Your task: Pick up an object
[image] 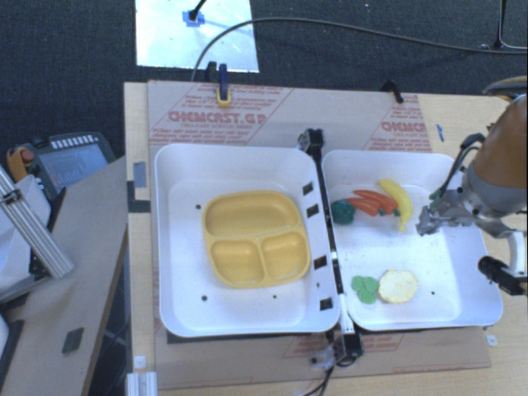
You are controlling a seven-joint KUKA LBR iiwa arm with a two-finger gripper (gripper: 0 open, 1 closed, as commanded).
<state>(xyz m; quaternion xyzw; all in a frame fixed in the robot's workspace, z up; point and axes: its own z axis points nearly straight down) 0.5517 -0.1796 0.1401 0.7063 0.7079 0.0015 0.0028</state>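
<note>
On the left of the tabletop [140, 221], a white bin [177, 221] holds a yellow tray [252, 238] with three compartments, one long one at the far side and two smaller ones nearer the camera; the tray lies flat near the bin's middle. A black divider [322, 238] with clips runs between this bin and the right bin [445, 304], which sits touching it. In the right bin, close to the divider at the far side, a dark green piece [343, 212] lies touching the left end of an orange carrot [370, 203]. Just right of the carrot a yellow banana [398, 200] lies at a slant, its lower tip pointing toward the near side. Nearer the camera, a small green leaf [365, 287] touches a pale round slice [397, 286], and both lie flat on the bin floor, well apart from the banana group. Farther right, the claw [431, 220] hangs over the bin's right part, just beside the banana's lower tip but not touching it; nothing is seen between its metal parts, and whether it is released or clenched cannot be told. Behind it the grey arm [495, 188] with its orange band [507, 151] reaches in from the right edge.
</note>
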